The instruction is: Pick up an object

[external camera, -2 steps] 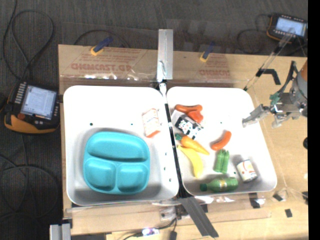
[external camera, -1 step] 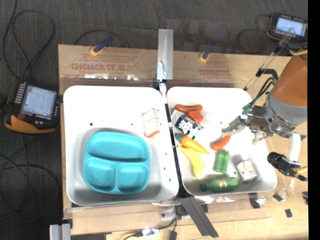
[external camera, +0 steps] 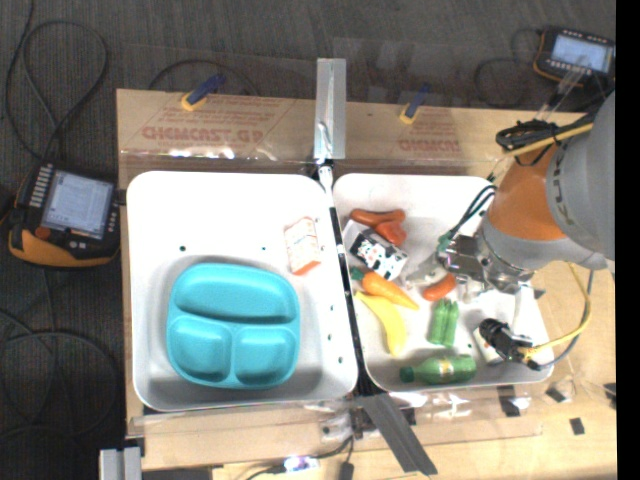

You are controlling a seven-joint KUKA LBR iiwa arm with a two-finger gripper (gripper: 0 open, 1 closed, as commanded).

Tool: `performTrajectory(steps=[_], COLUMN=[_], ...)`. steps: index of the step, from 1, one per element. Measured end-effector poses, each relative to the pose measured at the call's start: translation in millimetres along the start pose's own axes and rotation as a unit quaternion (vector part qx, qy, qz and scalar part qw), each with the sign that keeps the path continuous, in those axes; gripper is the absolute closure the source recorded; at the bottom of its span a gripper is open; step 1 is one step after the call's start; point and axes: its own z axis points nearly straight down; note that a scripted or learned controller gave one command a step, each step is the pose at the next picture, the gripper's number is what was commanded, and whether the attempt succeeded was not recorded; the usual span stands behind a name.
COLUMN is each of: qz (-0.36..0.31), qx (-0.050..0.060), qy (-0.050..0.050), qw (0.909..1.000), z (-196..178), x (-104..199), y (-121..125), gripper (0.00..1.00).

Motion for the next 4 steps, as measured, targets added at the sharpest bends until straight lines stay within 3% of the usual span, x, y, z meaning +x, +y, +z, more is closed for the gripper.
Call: performTrajectory(steps=[1,2,3,4], qz=[-0.114,-0.188,-0.188,-0.146], qx=[0.000,-0.006,-0.008,-0.002], qy=[0.000,-0.001,-0.001,-0.001], qw=[0.9935,0.9822,0.9822,0.9893], z=[-19,11,1,-67], x=[-42,-14,-13,-29], y=[-32,36,37,64], gripper=[0.00,0.00,1.00,1.00])
